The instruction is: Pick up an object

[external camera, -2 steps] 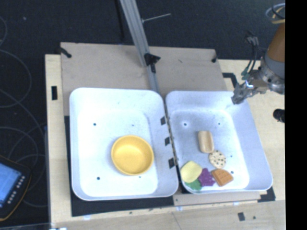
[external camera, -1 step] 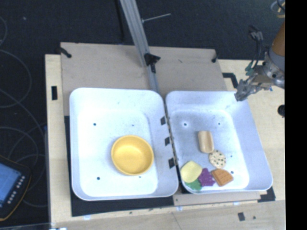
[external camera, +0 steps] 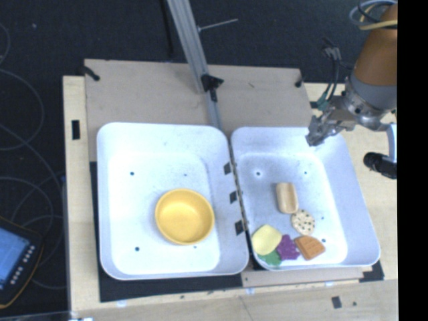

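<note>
The hand (external camera: 317,136) is seen at the upper right rim of the right bin (external camera: 348,179); whether it is apart or together cannot be told. Below it, a tan bread-shaped piece (external camera: 286,197), a speckled cookie (external camera: 303,221) and small toys lie clustered. Far left, a round yellow bowl (external camera: 184,216) is set.

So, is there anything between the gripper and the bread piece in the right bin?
Nothing visible. The gripper hangs over the right bin's far edge, and bare white floor lies between it and the bread piece.
</note>
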Controlling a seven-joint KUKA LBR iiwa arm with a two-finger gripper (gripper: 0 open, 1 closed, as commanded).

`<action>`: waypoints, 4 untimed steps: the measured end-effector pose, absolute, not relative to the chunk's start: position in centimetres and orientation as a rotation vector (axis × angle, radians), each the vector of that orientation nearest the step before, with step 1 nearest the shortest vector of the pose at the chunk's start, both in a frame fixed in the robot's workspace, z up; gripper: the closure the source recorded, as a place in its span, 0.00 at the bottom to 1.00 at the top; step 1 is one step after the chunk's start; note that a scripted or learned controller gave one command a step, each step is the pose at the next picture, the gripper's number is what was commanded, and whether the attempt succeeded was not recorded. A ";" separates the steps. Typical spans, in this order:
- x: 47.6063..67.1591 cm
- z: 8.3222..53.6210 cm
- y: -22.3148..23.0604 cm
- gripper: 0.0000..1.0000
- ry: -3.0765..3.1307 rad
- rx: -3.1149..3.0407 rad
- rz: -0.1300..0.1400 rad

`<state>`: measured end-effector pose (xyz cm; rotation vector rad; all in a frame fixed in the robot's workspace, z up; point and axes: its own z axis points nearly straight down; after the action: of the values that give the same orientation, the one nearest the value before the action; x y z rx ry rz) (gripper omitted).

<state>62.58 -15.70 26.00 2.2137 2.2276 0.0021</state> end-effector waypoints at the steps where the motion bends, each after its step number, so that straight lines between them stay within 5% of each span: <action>1: 61.9 24.9 -10.8 1.00 2.228 2.215 0.001; 4: 61.8 23.4 4.0 1.00 2.231 2.215 -0.002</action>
<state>61.84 4.00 23.39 2.2153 2.2306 -0.0015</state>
